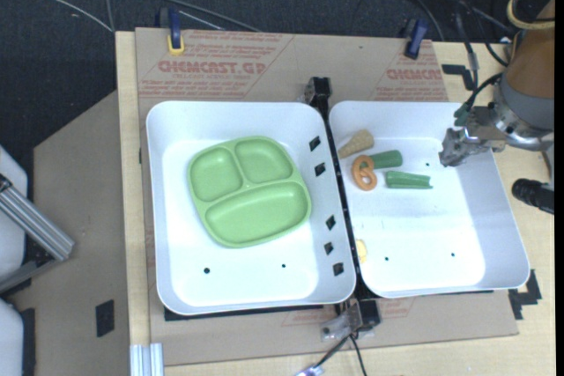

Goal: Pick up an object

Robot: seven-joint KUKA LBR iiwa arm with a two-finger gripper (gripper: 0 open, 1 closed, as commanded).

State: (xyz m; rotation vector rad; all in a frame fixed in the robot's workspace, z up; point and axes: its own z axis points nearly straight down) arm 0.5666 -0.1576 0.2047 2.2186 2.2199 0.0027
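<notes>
- In the left bin: a smooth, matte green tray with three compartments and rounded corners.
- Over the right bin's upper right: gripper, metallic grey; finger state cannot be told.
- Right bin, upper left: flat green stick, stubby green piece, tan wedge, orange ring, clustered well apart from the gripper.

4 small items lie clustered in the right bin's upper left part. A tan wedge sits topmost. Just below it an orange ring lies flat, touching a short green cylinder to its right. A longer green bar lies level, just under the cylinder.
</notes>
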